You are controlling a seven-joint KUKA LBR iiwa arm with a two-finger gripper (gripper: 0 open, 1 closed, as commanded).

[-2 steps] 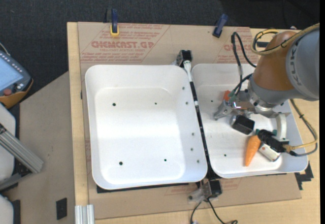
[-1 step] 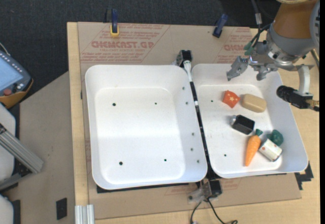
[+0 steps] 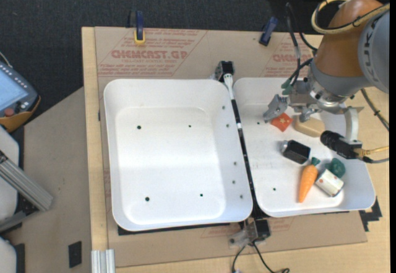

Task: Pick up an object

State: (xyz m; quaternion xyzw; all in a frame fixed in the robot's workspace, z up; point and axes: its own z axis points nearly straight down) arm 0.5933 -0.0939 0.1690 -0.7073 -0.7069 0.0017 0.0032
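My pincer [image 3: 279, 111] hangs open over the right bin [image 3: 263, 194], just above a small red block [image 3: 282, 122]. The board [image 3: 154, 49] beneath reads "CHEMCAST GP" in red.

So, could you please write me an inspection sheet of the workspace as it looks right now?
Surface: bench board bearing left bin and right bin side by side.
Job's things: in the right bin, a small red block, black block, carrot, white and green piece, tan piece.
Clutter: nothing seen.
Grippers: gripper low over the red block; grasp cannot be judged.
Cables: yellow loop on the arm; wires at the bench front.
Surroundings: blue clamps at the far edge; dark floor.
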